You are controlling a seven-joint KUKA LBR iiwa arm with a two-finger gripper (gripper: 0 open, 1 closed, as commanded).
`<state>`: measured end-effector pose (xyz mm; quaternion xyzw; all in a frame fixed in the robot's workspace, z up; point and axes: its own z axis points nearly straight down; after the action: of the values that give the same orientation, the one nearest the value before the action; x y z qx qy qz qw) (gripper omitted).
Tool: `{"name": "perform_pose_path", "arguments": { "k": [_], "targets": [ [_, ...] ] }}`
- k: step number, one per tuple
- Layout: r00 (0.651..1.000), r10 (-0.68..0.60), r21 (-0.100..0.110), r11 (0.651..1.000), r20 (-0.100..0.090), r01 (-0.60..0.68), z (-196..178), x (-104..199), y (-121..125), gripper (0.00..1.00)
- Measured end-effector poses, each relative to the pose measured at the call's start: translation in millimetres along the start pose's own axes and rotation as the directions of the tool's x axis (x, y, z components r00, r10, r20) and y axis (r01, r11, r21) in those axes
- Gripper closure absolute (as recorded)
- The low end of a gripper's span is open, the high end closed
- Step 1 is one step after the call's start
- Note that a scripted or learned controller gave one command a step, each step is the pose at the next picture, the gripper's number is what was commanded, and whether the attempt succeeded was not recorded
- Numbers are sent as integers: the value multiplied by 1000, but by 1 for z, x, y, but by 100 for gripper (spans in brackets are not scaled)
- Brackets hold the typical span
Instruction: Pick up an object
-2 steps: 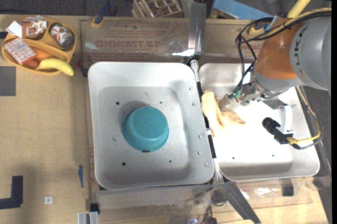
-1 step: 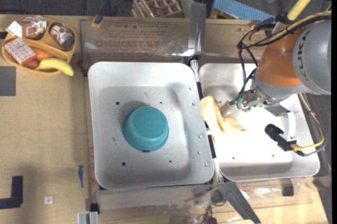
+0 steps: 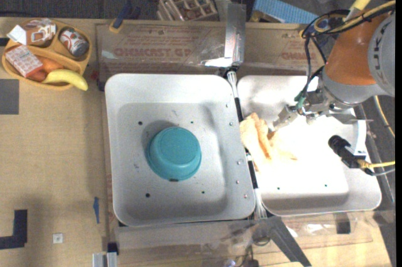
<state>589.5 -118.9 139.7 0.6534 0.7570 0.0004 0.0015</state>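
The gripper was seen low in the right bin, near its left wall, and its tips were placed at the upper part of a pale orange cloth-like object. This object lay crumpled along the left edge of the right bin, and a part of it was spread toward the middle of the floor. Whether the pincer was released or clenched could not be told, because the tips were too small and blurred against the object. No part of the object was seen lifted from the floor.

In the left bin a teal bowl was standing upside down near the centre, well apart from the arm.

The step in hand was judged to be the reach and the grasp on the orange object. For the next move, a firm closing on a fold of the soft material would be needed, and then a straight lift, so that the object is not dragged against the bin wall
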Motion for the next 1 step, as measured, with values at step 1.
{"name": "perform_pose_path", "arguments": {
  "k": [1],
  "targets": [
    [997,-75,-12,997,4,75,48,16,-14,0]
  ]
}}
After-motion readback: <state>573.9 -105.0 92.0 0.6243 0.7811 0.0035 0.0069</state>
